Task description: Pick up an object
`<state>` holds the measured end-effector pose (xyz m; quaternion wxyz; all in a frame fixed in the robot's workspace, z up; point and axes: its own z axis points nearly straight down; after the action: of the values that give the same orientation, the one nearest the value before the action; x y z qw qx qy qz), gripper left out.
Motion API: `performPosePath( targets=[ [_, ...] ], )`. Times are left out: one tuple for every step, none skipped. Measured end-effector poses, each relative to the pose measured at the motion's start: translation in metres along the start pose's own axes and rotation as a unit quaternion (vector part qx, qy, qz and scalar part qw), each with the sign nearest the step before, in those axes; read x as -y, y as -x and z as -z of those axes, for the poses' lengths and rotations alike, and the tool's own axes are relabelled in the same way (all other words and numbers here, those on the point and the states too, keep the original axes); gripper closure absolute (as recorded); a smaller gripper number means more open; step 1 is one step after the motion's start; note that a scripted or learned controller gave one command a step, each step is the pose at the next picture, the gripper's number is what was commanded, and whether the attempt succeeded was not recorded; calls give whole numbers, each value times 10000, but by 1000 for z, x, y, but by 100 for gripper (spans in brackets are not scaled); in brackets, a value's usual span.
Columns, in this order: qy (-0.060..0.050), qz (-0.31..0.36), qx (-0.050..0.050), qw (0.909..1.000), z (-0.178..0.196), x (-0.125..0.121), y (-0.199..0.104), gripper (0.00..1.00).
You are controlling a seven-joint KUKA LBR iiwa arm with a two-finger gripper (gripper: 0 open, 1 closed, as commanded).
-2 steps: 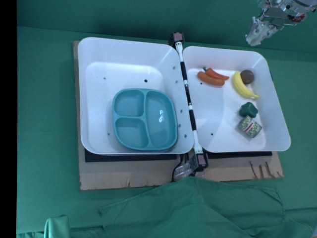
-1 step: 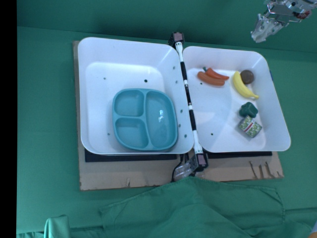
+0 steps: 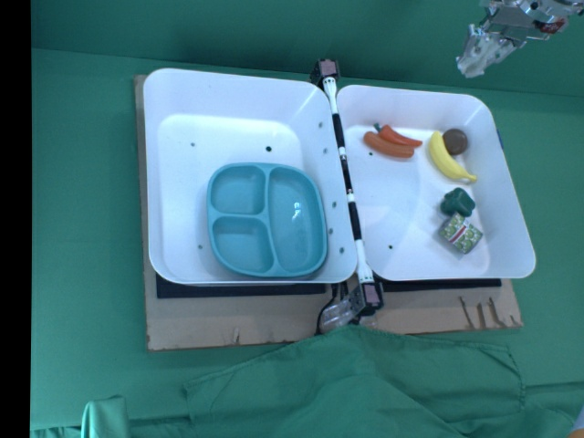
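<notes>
The right white bin [image 3: 401, 245] holds an orange-red carrot-like piece [image 3: 391, 141], a yellow banana [image 3: 447, 158], a small brown round thing [image 3: 455, 140], a dark green broccoli piece [image 3: 458, 202] and a small patterned green can [image 3: 460, 233]. My gripper [image 3: 478, 55] hangs high at the upper right, above and beyond the right bin's far edge, well apart from all of these. Nothing shows between its fingers.
The left white bin [image 3: 182, 135] carries a teal three-compartment plate [image 3: 266, 219]. A black-and-white bar [image 3: 345, 167] runs between the two bins. Both bins sit on a brown board [image 3: 228, 331], with green cloth [image 3: 365, 381] bunched at the front.
</notes>
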<state>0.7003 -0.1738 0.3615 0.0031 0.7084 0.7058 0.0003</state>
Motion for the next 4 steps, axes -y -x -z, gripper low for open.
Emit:
performPosePath(
  targets=[
    [11,-4,3,10000,15,0,14,100],
    [-3,-2,-1,10000,8,0,13,100],
    [0,0,-2,10000,13,0,0,100],
    [-7,1,-7,10000,3,13,-26,100]
  ],
)
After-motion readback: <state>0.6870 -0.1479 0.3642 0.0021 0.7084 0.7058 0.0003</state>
